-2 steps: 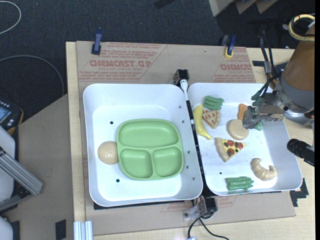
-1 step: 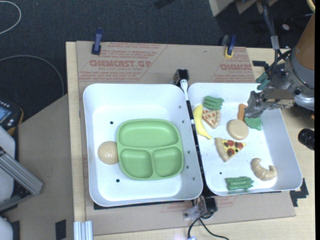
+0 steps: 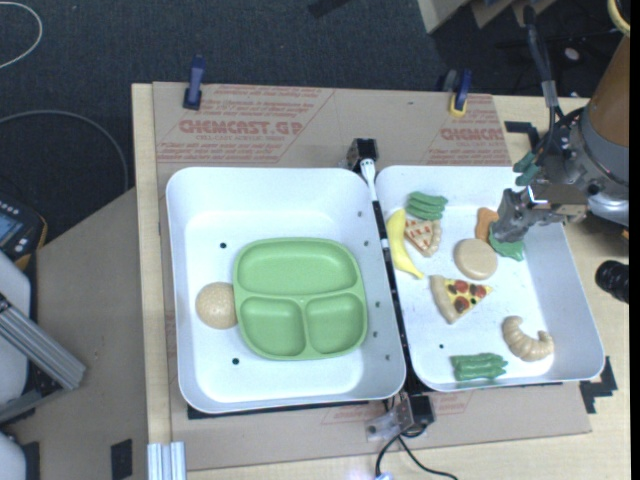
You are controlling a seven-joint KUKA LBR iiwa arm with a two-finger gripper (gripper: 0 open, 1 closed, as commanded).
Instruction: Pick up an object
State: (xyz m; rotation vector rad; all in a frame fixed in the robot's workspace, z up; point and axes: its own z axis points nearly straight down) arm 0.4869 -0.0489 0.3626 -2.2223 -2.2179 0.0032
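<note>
My gripper (image 3: 508, 226) hangs low over the back right part of the right bin (image 3: 570, 298). It sits right beside a small orange piece (image 3: 485, 222) and just above a teal green piece (image 3: 513, 249). I cannot see any object held in it. Close by to the left lie a round tan bun (image 3: 475, 259), a pizza slice (image 3: 423, 236), a banana (image 3: 398, 244) and a green leafy piece (image 3: 427, 205). Nearer the front lie a second pizza slice (image 3: 458, 297), a croissant (image 3: 527, 339) and green beans (image 3: 477, 366).
The left bin (image 3: 190, 218) holds a green divided plate (image 3: 299, 296) and a tan ball (image 3: 214, 305) against the plate's left side. The arm's grey body (image 3: 605, 148) comes in from the right, above the right bin's back corner.
</note>
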